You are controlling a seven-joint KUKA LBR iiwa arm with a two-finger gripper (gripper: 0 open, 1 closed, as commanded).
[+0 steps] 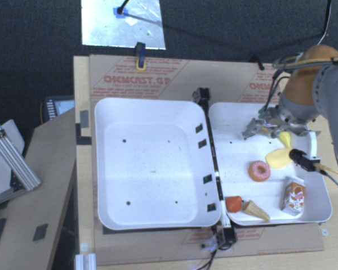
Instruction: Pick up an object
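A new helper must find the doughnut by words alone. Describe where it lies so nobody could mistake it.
Look in the right bin of the two white bins. Near its middle lies the doughnut, just below and left of a pale yellow piece. It is the one round ring with pink icing and a hole; the carton and the cone lie nearer the front edge.
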